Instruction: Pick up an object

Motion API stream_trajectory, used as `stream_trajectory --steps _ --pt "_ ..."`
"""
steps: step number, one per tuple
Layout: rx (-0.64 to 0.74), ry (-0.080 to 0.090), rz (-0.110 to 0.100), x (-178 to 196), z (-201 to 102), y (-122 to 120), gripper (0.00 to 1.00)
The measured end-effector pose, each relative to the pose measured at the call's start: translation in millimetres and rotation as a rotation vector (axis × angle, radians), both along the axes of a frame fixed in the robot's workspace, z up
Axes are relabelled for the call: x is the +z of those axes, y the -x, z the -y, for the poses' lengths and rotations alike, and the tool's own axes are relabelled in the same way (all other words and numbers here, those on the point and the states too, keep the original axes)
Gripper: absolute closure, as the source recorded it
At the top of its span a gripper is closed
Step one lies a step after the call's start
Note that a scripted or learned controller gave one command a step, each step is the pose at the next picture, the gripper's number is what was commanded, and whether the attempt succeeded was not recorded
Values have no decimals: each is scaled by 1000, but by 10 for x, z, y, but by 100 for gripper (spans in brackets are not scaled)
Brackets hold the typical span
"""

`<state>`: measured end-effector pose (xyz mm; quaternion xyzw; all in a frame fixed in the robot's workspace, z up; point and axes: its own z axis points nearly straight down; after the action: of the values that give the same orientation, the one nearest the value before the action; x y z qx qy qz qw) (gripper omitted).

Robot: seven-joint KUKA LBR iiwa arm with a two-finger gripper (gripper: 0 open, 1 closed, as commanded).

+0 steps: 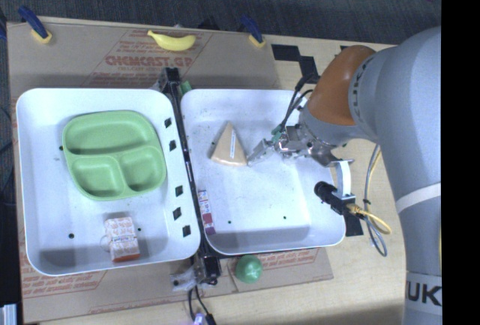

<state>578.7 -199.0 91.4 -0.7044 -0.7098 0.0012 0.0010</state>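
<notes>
In the right bin (225, 237), from the overhead camera, you see the gripper (264, 151) low beside the tan wedge-shaped block (228, 146), which lies near the bin's middle. You cannot tell how the hand is set. Judging by its angle, the arm (390, 106) leans in to reach the wedge.

A pale green divided tray (114, 153) is lying in a white bin (30, 166); a yellow banana (172, 39) and a green ball (248, 269) are showing outside.
</notes>
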Motion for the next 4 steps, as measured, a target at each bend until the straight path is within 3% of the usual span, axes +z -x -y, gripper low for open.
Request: stream_trajectory --steps 1,2,3,4 --pt "1 -2 2 8 -813 -737 0" --pt "3 -1 0 112 -802 -736 100" --pt "-1 -3 4 1021 -1710 -786 100" --pt "-2 -2 1 1009 -1695 -778 0"
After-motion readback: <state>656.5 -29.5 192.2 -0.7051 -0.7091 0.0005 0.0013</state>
